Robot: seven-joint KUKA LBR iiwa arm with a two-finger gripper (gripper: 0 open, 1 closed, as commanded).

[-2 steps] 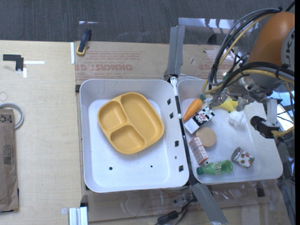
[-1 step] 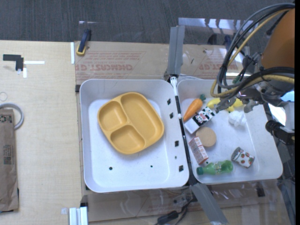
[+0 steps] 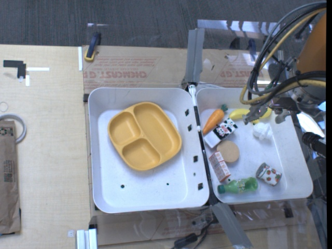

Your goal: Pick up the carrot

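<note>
Orange toy carrot with green top [image 3: 213, 119] lying tilted in right shallow white bin [image 3: 290, 191], at its upper left corner, close to the dividing wall. Just beside it: small black-and-white carton [image 3: 225, 129]; round tan disc [image 3: 227, 152] below. Hand [image 3: 267, 113] poised over bin's upper middle, right of carrot, apart from it, near yellow banana [image 3: 239, 113]. Opening of hand: cannot tell. Yellow divided plate [image 3: 144, 135] in left bin.

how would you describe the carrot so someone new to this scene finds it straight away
Of the two white bins, take the right bin, the one crowded with small items. Go to its upper left corner, beside the divider between the bins. The carrot lies there at a slant, the only long orange thing with a green top, just above a black-and-white carton.
</note>
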